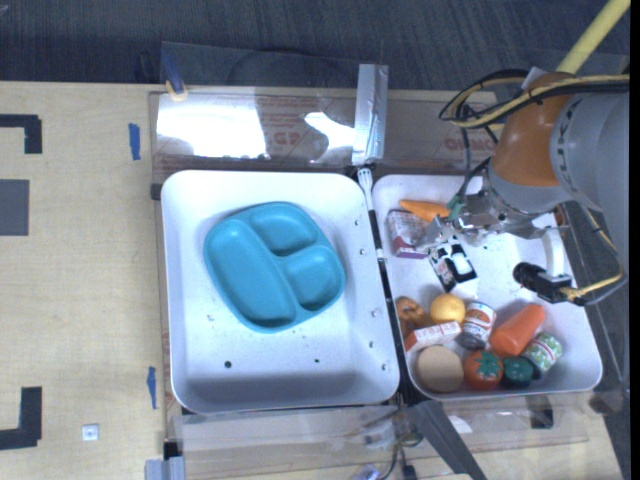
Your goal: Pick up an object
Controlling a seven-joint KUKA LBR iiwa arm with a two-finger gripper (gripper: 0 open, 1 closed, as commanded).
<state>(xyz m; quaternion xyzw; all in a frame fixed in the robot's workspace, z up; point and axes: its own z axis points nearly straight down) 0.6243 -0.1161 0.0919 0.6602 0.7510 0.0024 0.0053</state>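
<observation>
Reaching in from the right, the grey arm (590,153) with its orange band hung over the right bin (585,363), its gripper (455,258) low near the bin's middle; whether the claw was wide or narrow could not be told. Beneath it lay a small black-and-white packet (452,265), touching or just under the tool, its print too small to read. A small can with a red-and-white label (478,322) stood nearby, its lettering also unreadable. Around it clustered a yellow lemon (448,309), an orange carrot (517,329), a tan round piece (439,367), a tomato (484,368) and a clear wrapped packet (408,234). A blue divided plate (275,264) sat in the left bin (190,358).
</observation>
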